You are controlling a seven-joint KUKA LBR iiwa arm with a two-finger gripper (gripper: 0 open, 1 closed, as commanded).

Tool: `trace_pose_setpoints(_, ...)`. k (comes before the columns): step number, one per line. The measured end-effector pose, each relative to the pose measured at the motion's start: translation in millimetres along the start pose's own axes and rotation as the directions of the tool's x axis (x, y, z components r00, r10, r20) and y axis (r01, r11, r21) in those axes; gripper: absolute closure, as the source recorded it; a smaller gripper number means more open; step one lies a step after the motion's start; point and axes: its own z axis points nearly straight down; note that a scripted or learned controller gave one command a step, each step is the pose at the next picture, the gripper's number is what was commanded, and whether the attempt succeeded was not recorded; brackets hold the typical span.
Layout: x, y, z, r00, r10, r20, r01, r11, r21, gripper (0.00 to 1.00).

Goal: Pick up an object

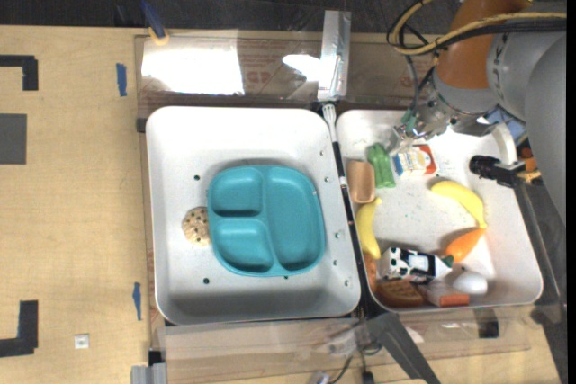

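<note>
Right bin (526, 283) crowded with toy food; left bin (171, 193) carried a teal divided plate (266, 218) and a cookie (195, 226) touching the plate's left edge.

Gripper (416, 127) sat low at the far end of the right bin, just above a green packet (381, 166) and a small white-and-red carton (416, 161). Whether it was closed or spread could not be told at this angle, and nothing was seen clamped in it.

Nearest candidates were those two. Green packet lay flat, tilted, beside a tan cup-like piece (362, 181) at the bin's left wall. Judged light, thin, probably glossy and a bit slippery; best pinched across its narrow width, mid-length. Carton judged light and stiff; take it across the short sides.

Further toward the near end: one banana (462, 200) mid-bin, another banana (367, 232) along the left wall, a carrot (463, 245), a black-and-white cow toy (412, 264). Bananas likely hard plastic, curved, smooth; they could roll out of a pinch unless taken across the middle. Cow toy irregular, crowded by neighbours, poor access
</note>
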Motion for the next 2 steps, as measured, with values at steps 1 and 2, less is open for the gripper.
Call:
trace_pose_setpoints(1,43.7,-5.6,-84.9,0.999,0.042,-0.004,-0.042,0.999,-0.009,1.00)
trace_pose_setpoints(2,43.3,-8.1,-80.0,0.999,0.044,-0.006,-0.044,0.999,0.000,0.00)
